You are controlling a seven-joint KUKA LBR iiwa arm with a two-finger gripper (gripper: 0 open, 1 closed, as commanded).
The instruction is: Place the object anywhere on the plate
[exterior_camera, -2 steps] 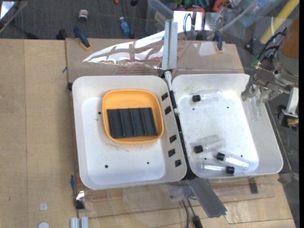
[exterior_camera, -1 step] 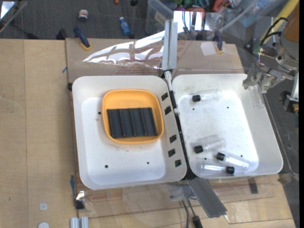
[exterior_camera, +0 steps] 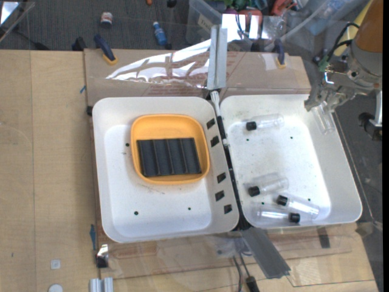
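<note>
One fixed camera looks down at a slant on both white bins [exterior_camera: 115,224] from above the bench [exterior_camera: 42,163].

Plastic bins and tubes on a pale wooden bench

The 2 white bins [exterior_camera: 115,224] look like smooth, faintly glossy plastic; the right one is speckled with dark flecks. The orange plate [exterior_camera: 141,126] in the left bin is matt plastic, and the dark ribbed block [exterior_camera: 169,157] on it has a dull finish. The 4 tubes [exterior_camera: 267,123] in the right bin are clear plastic with black caps. At upper centre, a shiny crinkled sheet [exterior_camera: 164,69] glares, beside a grey metal bar [exterior_camera: 217,56]. The bench [exterior_camera: 42,163] is light, matt wood.
</note>
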